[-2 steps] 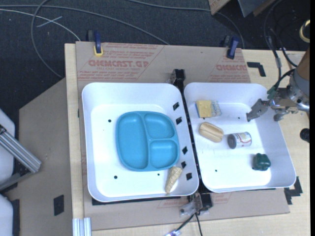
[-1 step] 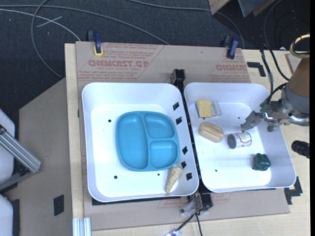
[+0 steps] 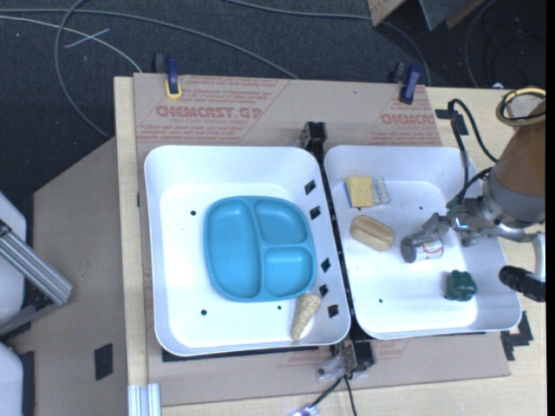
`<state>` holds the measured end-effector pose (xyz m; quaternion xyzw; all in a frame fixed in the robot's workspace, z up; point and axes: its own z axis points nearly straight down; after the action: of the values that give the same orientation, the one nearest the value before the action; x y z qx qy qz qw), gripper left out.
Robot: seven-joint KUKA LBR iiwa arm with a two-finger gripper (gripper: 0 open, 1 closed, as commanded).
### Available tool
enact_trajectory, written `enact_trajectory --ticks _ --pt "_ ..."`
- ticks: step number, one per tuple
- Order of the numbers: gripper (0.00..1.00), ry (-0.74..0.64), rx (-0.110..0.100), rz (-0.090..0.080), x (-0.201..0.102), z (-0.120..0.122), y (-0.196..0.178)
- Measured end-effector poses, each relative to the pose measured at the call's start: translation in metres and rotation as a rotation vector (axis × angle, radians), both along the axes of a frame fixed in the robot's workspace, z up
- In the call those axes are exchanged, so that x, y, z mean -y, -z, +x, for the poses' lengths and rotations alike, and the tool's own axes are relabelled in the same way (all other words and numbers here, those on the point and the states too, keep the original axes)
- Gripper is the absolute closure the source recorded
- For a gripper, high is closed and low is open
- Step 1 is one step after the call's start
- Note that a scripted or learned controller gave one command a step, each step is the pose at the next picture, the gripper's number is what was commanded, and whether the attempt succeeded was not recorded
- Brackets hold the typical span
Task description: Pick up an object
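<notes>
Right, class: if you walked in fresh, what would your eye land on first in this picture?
Probably the bright blue sectioned plastic plate in the middle of the left white bin. Next, the grey arm's gripper reaching from the right into the right white bin, close to a tan oval block and a small dark green object.

Bright, even overhead light; soft shadows, slight blur.

I've got one fixed camera, mounted above the bench (image 3: pixel 260 102), looking down at a slant. It sits far enough back to take in both white bins: left bin (image 3: pixel 165 232), right bin (image 3: pixel 416 315), plus floor beyond. The arm (image 3: pixel 520 176) enters from my right.
</notes>
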<state>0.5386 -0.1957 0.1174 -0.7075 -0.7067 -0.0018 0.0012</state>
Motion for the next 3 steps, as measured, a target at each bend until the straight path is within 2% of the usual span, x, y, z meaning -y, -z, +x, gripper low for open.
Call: enact_trajectory --ticks 1,2,3 --pt "0.00 -0.005 0.020 -0.005 -0.002 0.007 0.006" --pt "1.00 -0.003 0.029 -0.013 0.002 0.009 -0.007" --pt "1.00 -0.002 0.007 -0.008 0.009 0.015 -0.069"
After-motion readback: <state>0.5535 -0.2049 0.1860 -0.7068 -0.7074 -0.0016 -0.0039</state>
